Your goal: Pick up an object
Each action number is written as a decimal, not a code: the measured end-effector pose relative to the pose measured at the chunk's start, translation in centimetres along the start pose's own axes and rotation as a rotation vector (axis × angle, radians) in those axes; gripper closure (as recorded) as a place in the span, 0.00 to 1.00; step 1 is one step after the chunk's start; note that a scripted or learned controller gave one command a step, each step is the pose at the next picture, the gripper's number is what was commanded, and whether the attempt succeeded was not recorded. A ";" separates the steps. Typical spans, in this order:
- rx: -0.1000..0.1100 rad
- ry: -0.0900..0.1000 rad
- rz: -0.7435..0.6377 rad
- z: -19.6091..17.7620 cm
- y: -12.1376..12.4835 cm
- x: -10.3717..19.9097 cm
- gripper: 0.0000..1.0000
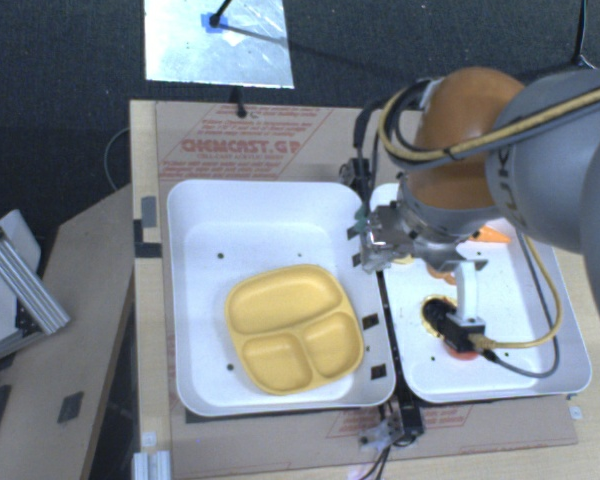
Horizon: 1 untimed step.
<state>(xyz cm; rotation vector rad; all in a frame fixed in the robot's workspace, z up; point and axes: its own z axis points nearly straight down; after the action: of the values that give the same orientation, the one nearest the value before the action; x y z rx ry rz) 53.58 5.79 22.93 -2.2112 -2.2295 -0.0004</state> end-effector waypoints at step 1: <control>0.000 0.000 -0.001 0.5 -1.4 4.1 1.00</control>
<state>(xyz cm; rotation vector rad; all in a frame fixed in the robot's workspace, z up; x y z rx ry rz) 52.15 9.85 22.46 -2.2104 -2.2300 -0.0009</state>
